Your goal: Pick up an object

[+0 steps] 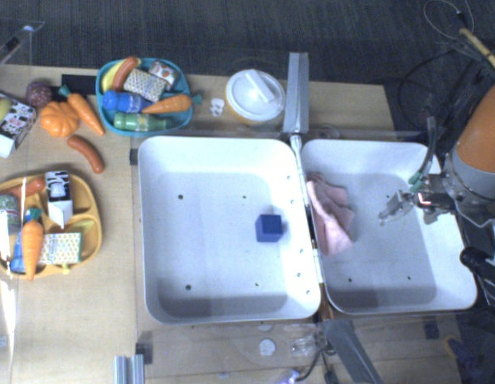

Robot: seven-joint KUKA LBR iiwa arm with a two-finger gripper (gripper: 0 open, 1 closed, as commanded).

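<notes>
A small blue cube (pixel 269 227) rests on the floor of the left bin (pixel 175 294), right of its middle. A crumpled pink cloth (pixel 331 217) lies in the right bin (pixel 391 294), against its left wall. My gripper (pixel 393 205) hovers over the right part of the right bin, its fingers pointing left toward the cloth and about a hand's width short of it. It is open and holds nothing. The grey arm with its orange band (pixel 481 138) comes in from the right edge.
A metal divider post (pixel 296 94) stands behind the seam between the bins. Behind the left bin are a white lidded bowl (pixel 255 96) and a blue bowl of toy food (pixel 143 96). A yellow tray of toys (pixel 45 224) and loose toy vegetables lie at far left. Cables hang at back right.
</notes>
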